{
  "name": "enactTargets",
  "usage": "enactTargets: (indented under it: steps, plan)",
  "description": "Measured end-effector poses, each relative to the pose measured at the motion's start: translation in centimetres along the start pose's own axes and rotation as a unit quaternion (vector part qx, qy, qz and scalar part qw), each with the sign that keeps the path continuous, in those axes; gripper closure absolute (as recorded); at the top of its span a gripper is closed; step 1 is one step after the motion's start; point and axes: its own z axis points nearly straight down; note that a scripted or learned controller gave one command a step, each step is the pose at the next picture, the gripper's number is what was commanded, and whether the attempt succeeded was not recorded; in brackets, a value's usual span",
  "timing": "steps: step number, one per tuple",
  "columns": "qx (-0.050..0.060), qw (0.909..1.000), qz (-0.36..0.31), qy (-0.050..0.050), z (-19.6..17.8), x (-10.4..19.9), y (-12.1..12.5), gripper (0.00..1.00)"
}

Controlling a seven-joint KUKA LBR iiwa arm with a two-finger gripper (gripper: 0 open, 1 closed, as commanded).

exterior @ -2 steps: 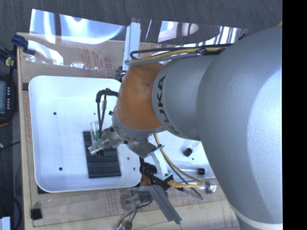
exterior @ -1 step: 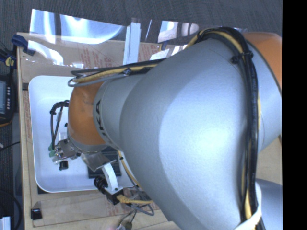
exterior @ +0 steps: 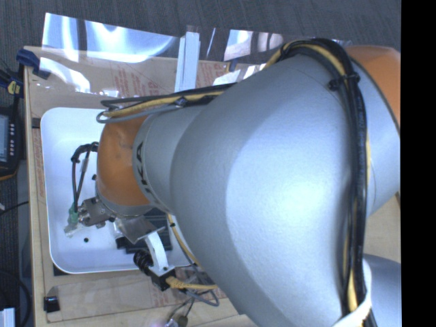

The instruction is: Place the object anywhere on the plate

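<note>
My grey arm (exterior: 272, 182) reaches in from the right and hangs over the left white bin (exterior: 54, 155). Its orange band (exterior: 117, 162) sits above the bin's middle. The gripper (exterior: 78, 220) is low over the bin's front-left part, with black cables looping above it. A small green bit (exterior: 71, 216) shows at the gripper's tip. I cannot tell whether it is an object or part of the tool. The arm's bulk hides the bin's right half and whatever lies under it.
A small dark speck (exterior: 86, 239) lies on the bin floor just below the gripper. Clear plastic walls (exterior: 109, 39) stand behind the bins. A dark device (exterior: 10, 138) sits off the bench's left edge. Loose yellow and black cables (exterior: 180, 285) hang near the front edge.
</note>
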Motion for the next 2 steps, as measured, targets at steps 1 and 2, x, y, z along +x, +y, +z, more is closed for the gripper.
enactTargets:
  steps: [1,2]
  plan:
    - [-0.004,0.9991,-0.042,0.0,-9.1,-7.0,-1.8,0.0]
    - [-0.001,0.9973,0.073,0.001,2.2,0.7,0.2,0.0]
